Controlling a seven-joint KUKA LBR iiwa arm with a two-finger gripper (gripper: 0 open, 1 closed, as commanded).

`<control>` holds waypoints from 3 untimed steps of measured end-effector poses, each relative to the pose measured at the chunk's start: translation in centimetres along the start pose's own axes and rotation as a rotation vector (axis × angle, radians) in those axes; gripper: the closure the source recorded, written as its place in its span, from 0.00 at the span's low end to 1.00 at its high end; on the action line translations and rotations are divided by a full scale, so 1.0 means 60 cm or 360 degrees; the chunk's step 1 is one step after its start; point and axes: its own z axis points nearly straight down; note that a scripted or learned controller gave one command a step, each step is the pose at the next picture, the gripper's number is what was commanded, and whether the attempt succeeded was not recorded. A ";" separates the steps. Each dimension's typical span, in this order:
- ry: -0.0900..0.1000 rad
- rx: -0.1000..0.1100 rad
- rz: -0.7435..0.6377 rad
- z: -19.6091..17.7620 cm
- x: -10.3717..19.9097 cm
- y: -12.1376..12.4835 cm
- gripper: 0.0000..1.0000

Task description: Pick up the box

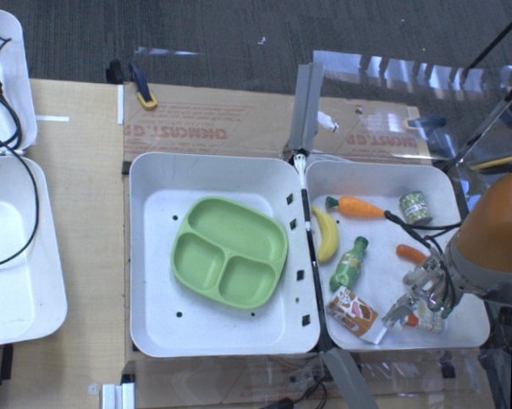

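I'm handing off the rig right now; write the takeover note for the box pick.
Pincer: low in the right bin, near its front right corner, just right of the box.
Box: lying flat at the right bin's front edge, below the green bottle.
Done: arm has reached into the bin beside the box.
Left: no grasp is visible; close on the box and lift it.
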 end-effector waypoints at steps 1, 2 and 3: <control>0.0000 0.0000 0.0000 0.000 0.000 0.000 0.00; 0.0000 0.0000 0.0000 0.000 0.000 0.000 0.00; 0.0000 0.0000 0.0000 0.000 0.000 0.000 0.00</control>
